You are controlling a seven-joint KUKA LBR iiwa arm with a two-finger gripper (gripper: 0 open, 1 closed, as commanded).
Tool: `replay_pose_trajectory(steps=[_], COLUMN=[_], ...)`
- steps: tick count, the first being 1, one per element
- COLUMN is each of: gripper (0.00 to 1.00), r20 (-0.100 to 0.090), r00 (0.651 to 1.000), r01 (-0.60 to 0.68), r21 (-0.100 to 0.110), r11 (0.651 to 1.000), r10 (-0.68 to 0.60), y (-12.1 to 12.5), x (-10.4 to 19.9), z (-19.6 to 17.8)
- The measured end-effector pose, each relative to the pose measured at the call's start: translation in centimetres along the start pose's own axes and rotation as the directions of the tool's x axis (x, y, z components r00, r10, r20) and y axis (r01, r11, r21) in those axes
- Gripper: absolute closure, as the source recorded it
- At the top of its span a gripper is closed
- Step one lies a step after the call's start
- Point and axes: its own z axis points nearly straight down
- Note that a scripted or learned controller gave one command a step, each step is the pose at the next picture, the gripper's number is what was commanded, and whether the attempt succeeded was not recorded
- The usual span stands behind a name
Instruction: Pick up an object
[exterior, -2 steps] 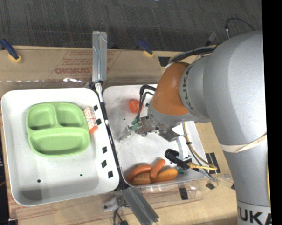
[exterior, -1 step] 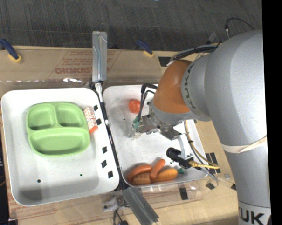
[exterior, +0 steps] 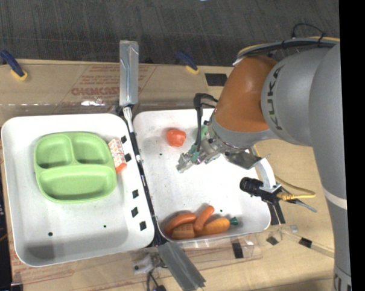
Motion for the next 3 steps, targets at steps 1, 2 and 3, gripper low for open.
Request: replay_pose_trajectory(steps=[1,2,3], gripper=[0.0,0.0,0.0], r20=[-0.001,-0.004,0.003], r00=[1.0,1.0,0.985], r01=[0.0,0.011,0.174], r21=[0.001,0.005,-0.001], r11=[1.0,1.0,0.985], r10=[0.0,-0.011,-0.174], y=[0.0,-6.6,-4.4], x=[0.0,1.2,-7.3], z=[0.1,9.6,-2.6])
